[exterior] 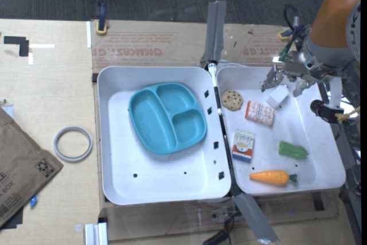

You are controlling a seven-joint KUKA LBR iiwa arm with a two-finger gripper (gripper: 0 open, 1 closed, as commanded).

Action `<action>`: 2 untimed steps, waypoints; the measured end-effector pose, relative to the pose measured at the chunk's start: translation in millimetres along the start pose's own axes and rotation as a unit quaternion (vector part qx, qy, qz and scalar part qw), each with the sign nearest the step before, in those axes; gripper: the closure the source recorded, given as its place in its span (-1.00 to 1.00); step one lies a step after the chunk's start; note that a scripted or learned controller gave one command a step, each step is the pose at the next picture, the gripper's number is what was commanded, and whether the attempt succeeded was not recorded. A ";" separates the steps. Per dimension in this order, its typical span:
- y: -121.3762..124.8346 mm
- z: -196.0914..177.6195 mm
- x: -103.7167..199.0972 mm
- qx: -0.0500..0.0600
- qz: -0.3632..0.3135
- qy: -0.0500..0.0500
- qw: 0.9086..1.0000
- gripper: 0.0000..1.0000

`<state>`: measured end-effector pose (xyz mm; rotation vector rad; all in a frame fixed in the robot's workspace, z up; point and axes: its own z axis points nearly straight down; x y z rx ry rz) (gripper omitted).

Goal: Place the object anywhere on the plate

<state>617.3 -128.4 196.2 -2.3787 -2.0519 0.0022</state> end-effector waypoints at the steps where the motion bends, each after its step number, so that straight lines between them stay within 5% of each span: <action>1: 0.3 -8.2 -1.3 0.000 0.001 -0.001 1.000 1.00; 2: 34.5 -128.8 52.9 0.000 -0.110 -0.001 0.994 1.00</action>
